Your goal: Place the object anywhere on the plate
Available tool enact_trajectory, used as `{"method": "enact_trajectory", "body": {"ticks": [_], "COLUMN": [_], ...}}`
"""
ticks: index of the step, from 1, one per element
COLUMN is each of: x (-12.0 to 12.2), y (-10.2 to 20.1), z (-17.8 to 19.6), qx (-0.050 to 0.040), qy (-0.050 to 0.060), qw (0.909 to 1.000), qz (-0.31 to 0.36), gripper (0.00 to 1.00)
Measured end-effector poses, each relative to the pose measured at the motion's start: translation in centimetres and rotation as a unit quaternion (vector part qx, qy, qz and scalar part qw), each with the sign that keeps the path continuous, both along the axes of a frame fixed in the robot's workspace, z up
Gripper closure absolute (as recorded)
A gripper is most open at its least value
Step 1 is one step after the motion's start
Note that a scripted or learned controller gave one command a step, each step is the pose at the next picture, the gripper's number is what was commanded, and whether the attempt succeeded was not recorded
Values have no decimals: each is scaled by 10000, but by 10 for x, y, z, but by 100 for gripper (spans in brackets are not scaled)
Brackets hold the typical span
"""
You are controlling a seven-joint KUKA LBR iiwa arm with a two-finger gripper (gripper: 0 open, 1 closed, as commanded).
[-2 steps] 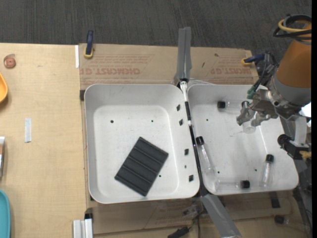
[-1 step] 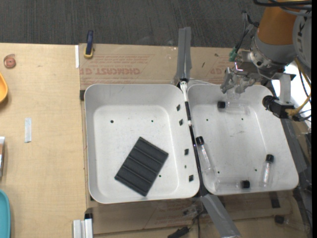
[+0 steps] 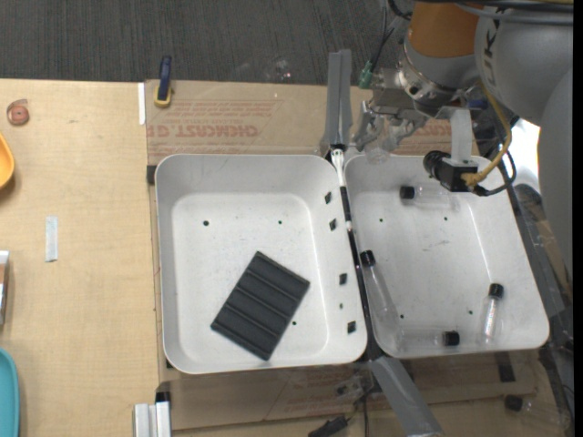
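Observation:
A dark ribbed rectangular plate (image 3: 261, 305) lies at a slant on the floor of the left bin (image 3: 182, 244), toward its near side. In the right bin (image 3: 437, 244), a clear tube with a black cap (image 3: 491, 312) rests near the right wall. A second clear capped tube (image 3: 374, 282) lies along the left wall. My gripper (image 3: 377, 137) hangs over the far left corner of the right bin, well away from the plate. What sits at its tip is blurred and I cannot make it out.
Small black bits (image 3: 407, 192) (image 3: 451, 338) lie on the right bin's floor. A black cable connector (image 3: 446, 168) dangles below the wrist. Brown cardboard (image 3: 237, 121) runs behind the bins, with a blue clamp (image 3: 164, 78) at its far left. The wooden bench (image 3: 73, 244) extends to the left.

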State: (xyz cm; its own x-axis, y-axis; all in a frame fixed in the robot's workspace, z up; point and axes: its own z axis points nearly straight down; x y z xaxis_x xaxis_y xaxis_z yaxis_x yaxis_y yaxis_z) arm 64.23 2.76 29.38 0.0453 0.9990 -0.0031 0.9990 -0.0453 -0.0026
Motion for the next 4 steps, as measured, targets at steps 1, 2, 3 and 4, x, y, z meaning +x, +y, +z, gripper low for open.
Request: {"method": "enact_trajectory", "body": {"ticks": [1,2,3,4], "x": [17,17,18,-70], "y": [50,129,163,111], "z": [91,147,147,135], "qx": [2,6,9,13], "qy": [-6,-11,-7,-2], "qw": [9896,9560,8943,8189], "qz": [1439,2932,4474,5739], "gripper": [100,100,100,100]}}
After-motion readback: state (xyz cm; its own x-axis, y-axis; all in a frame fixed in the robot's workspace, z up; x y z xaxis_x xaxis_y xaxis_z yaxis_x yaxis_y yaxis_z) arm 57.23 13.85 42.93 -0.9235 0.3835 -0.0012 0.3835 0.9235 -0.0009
